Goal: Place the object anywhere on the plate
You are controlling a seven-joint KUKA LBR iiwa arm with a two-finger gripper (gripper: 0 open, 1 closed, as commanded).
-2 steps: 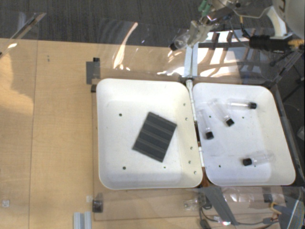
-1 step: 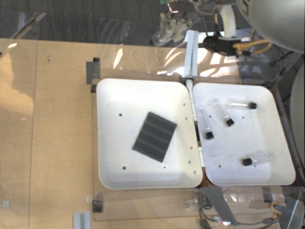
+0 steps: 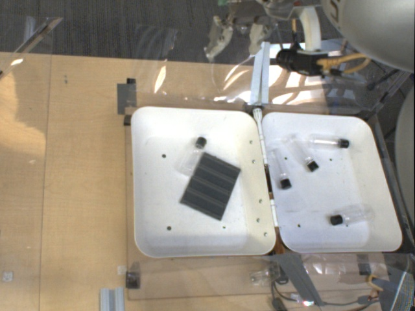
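Note:
A dark grey ribbed plate [image 3: 211, 186] lies tilted in the middle of the left bin [image 3: 149, 225]. Just off its upper left corner rests a clear vial [image 3: 193, 153] with a black cap; whether it touches the plate's edge is unclear. Several more clear vials with black caps lie in the right bin [image 3: 382, 238], among them one at the back [image 3: 327, 141] and one at the front [image 3: 347, 217]. My gripper [image 3: 235, 39] hangs high beyond the far rim of the bins, above the divider area, open, with nothing between its fingers [image 3: 216, 39].
A metal rail [image 3: 259, 76] runs back from the seam between the two bins. Small black brackets [image 3: 127, 96] sit at the left bin's corners. Cables and fittings [image 3: 305, 290] lie along the front edge under the right bin.

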